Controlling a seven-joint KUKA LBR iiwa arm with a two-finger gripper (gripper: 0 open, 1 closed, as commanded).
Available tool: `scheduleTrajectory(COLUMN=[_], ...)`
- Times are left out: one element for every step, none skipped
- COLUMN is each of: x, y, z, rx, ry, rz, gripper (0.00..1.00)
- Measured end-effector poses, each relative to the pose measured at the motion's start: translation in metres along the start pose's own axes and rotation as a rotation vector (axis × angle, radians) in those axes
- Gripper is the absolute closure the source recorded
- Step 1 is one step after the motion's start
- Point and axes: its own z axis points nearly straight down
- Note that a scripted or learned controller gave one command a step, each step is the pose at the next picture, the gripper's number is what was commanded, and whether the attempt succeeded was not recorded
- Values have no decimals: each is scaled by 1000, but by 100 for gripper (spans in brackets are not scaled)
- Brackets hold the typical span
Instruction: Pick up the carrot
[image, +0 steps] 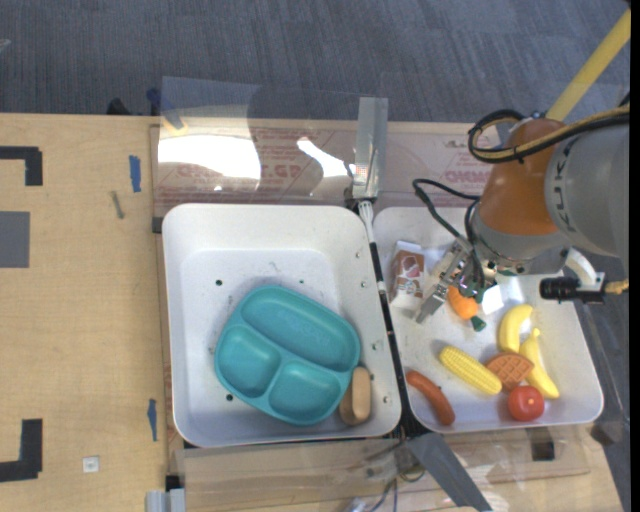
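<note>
The gripper (452, 285) was seen low in the right bin (585, 400), its fingers parted, with the carrot (463, 303) lying against the lower finger rather than clearly clasped between them. Whether the carrot was actually pinched could not be told, since the wrist hid part of it. A small packet (407, 273) lay just left of the fingers.

I see bright, even light, strong glare on the clear panel (250, 160) behind the bins, and soft, slightly grainy focus.
</note>
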Motion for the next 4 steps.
scheduleTrajectory(x=[0, 31, -1, 2], y=[2, 78, 20, 22], z=[-12, -103, -153, -150], rx=[0, -6, 1, 2], ry=[-2, -4, -5, 2], rz=[-4, -2, -29, -35], gripper=[100, 100, 100, 0])
